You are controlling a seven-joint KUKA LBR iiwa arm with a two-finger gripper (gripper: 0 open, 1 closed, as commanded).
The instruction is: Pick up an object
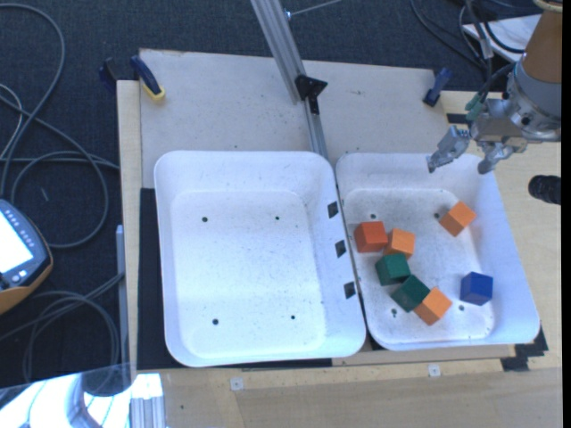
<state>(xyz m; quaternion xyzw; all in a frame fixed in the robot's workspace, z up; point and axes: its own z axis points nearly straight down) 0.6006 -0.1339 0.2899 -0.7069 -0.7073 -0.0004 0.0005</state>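
In the right bin [508,266], coloured blocks [401,270]

A metal rail [284,47] slants over the bench [223,105], with blue clamps [147,77] at its back corners.

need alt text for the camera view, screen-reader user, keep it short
The arm's open hand hovers above the far edge of the right bin, holding nothing. That bin contains seven small blocks: four orange, two dark green and a blue block near the right wall. The left bin sits alongside, touching it.
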